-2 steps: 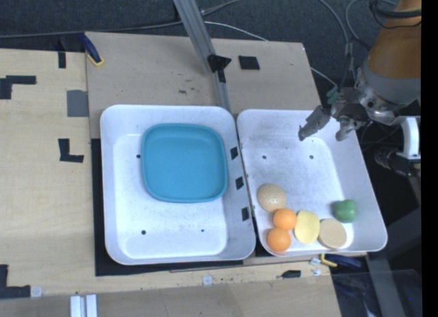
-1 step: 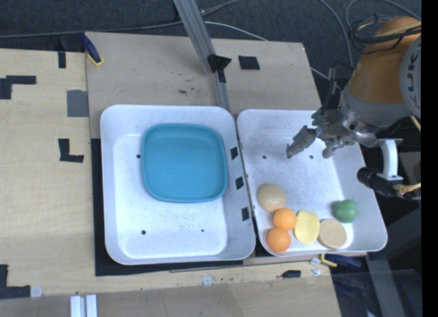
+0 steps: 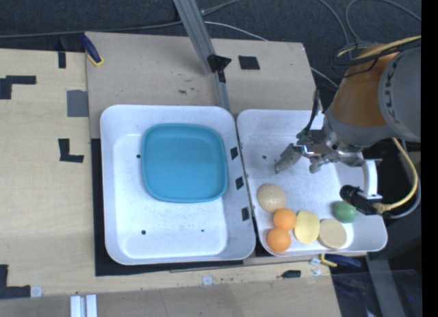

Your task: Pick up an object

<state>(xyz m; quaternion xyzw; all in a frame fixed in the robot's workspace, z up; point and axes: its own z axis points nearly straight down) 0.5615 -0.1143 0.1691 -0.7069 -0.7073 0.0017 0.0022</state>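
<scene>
My gripper [image 3: 297, 166] hangs over the middle of the right bin [image 3: 274, 127], fingers spread open and nothing between them. Just below it, along the bin's near side, lie a beige ball [image 3: 271, 196], two orange balls [image 3: 284, 219] [image 3: 278, 239], a yellow piece [image 3: 307, 226], a tan round piece [image 3: 332, 233] and a green piece [image 3: 344, 211]. The beige ball is the closest, a short way below the left fingertip [image 3: 280, 166].
The left bin [image 3: 116, 172] holds a blue square plate [image 3: 184, 161]. A grey metal pole [image 3: 198, 28] slants down to the gap between the bins. Cables [image 3: 383, 203] hang at the right bin's right edge near the green piece.
</scene>
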